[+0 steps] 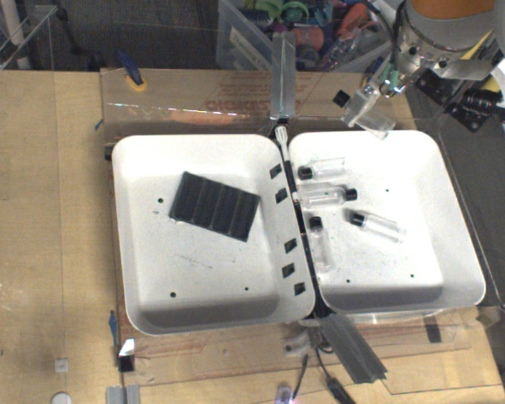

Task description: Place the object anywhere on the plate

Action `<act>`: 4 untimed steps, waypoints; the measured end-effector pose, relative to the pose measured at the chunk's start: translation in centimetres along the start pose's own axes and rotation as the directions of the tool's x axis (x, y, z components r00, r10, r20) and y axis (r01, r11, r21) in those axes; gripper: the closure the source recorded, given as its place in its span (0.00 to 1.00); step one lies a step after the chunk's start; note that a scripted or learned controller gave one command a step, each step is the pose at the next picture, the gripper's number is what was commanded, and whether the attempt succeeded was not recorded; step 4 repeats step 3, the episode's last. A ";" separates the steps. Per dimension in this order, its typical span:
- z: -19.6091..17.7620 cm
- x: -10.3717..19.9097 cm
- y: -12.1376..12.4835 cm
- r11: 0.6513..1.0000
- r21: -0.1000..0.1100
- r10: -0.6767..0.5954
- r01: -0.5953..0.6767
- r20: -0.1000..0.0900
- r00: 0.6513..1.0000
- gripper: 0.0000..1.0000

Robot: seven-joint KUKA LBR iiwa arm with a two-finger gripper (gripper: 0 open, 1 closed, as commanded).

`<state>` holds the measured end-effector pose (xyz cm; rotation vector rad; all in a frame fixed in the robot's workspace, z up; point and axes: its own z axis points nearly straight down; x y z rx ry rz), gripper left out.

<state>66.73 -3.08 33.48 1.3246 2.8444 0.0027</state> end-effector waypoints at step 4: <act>0.5 0.3 0.2 0.838 0.005 0.545 -0.545 0.000 0.838 1.00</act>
